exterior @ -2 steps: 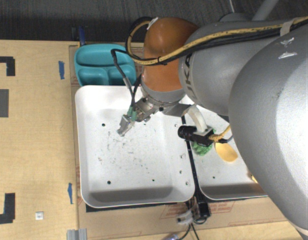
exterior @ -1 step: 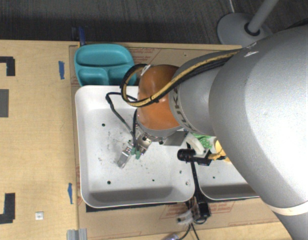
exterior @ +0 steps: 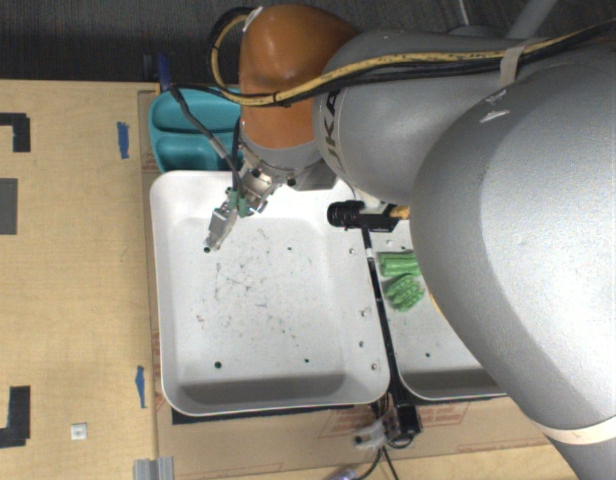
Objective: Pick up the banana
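The task looks barely begun, as far as I can judge; the gripper (exterior: 218,232) hangs low over the far corner of the left bin (exterior: 178,368), slanting down toward the floor of it, with nothing yellow at its tip; whether it is open or closed I cannot tell, for it is small and seen end-on, so no grasp can be claimed. The floor of that bin under the gripper is bare white, marked with dark scuffs and specks. Where the banana lies I cannot tell; the arm (exterior: 508,218) covers most of the right bin (exterior: 438,368), and my guess is that the fruit sits somewhere under that cover; its colour, lie and shape I therefore leave unsaid. What can be made out in the right bin, close to the wall between the bins, is a green ridged thing (exterior: 401,278), which is no banana; a teal tub (exterior: 188,128) stands beyond the left bin. Finding, reaching, gripping and lifting all appear left to do.
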You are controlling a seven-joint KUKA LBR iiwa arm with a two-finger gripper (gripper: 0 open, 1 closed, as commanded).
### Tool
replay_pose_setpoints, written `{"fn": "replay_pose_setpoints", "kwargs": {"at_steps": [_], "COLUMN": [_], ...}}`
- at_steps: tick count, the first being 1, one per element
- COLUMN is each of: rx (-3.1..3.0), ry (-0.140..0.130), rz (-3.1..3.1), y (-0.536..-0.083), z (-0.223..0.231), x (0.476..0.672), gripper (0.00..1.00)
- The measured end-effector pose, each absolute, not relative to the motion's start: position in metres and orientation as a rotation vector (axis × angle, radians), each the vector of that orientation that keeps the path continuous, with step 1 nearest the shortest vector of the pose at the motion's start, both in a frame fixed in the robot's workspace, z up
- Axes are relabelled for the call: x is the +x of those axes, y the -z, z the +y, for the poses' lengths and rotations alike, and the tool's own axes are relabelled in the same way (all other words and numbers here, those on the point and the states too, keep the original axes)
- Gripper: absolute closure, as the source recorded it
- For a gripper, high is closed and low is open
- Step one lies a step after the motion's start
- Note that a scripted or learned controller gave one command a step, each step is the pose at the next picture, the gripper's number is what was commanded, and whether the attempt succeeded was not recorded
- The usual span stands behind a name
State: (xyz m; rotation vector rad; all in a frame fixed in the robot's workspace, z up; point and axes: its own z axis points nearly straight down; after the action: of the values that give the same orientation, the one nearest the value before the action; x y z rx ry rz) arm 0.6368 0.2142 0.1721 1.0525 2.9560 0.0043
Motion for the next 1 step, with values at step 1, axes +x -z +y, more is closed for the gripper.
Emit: {"fn": "replay_pose_setpoints", "kwargs": {"at_steps": [1], "rx": [0.988], "ry": [-0.001], "rz": [2.982], "y": [-0.1529], "z": [0.2068], "x": [0.5173], "gripper": [0.0]}}
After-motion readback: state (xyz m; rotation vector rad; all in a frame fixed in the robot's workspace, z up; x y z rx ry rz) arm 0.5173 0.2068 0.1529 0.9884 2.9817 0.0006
